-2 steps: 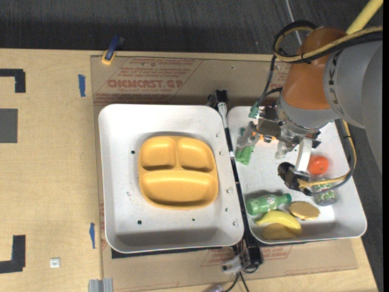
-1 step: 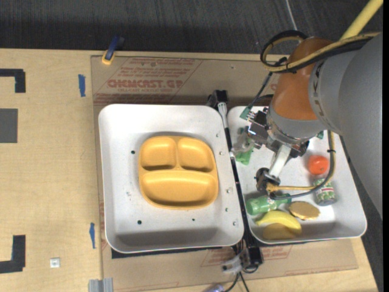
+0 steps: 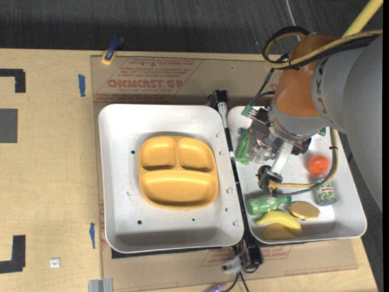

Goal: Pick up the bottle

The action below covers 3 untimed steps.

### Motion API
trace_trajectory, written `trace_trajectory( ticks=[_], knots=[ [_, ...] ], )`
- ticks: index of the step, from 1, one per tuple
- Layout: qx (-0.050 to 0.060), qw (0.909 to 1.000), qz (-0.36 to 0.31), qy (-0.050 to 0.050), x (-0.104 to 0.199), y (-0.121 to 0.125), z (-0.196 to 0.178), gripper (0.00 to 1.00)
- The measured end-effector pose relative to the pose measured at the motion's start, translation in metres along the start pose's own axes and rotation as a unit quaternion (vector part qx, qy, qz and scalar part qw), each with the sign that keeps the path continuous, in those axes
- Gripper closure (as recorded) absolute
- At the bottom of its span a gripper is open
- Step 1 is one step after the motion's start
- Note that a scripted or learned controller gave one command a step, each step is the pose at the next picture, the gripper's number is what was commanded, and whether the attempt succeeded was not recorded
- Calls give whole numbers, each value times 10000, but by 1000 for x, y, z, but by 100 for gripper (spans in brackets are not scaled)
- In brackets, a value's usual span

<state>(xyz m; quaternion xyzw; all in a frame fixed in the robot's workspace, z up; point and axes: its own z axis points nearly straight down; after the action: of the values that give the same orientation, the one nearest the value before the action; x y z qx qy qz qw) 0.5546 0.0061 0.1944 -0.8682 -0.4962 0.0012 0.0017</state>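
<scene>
A green bottle [image 3: 242, 146] lies against the left wall of the right bin [image 3: 352, 215], near its back. My gripper [image 3: 262, 146] hangs low over that bin, just to the right of the bottle and very close to it. The wrist and its metal parts hide the bottle's right side. I cannot see anything held by the gripper.
The left bin [image 3: 115, 163] holds a yellow divided plate [image 3: 177, 170]. The front of the right bin holds another green thing [image 3: 261, 205], a banana [image 3: 280, 221] and a brown disc [image 3: 304, 210]. An orange ball [image 3: 318, 164] and a small jar [image 3: 326, 194] sit at its right.
</scene>
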Motion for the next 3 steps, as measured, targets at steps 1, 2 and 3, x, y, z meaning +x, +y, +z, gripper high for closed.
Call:
trace_trajectory(
  ticks=[1, 2, 3],
  knots=[
    [0, 9992, -397, -4, -3, -84, 11, 100],
    [-20, 9984, -566, 0, -46, -60, -64, 100],
    [-19, 9984, -566, 1, -46, -60, -64, 0]
  ],
)
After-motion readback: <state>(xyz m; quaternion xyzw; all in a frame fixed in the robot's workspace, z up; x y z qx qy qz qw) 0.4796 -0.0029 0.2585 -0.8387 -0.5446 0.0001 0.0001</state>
